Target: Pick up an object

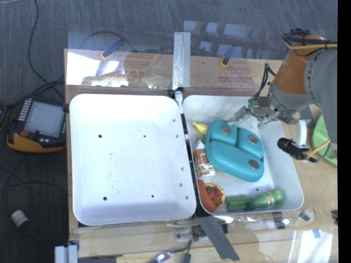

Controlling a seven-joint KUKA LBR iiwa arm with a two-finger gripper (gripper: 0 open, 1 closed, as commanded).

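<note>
A: Gripper?
B: Two-finger gripper [258, 114] hangs over the right white bin [290, 188] at its far edge, fingers spread wide, nothing between them

A: Target?
B: Likely the big teal moulded plastic piece with round buttons [237, 149], mid-bin, touching the small yellow plastic piece [199, 127] at its far left corner

A: Handling?
B: Looks rigid, light, smooth, so slippery; pinch across the narrower raised far lobe. The green bottle-shaped toy [255, 200] along the near edge looks an easier width

Arm [323, 75]: smooth grey casing, rounded links. Orange band [289, 73] just above the wrist. Black cables looped over the band. Pale metallic fingers [241, 114] at the jaws, thin and splayed.
</note>
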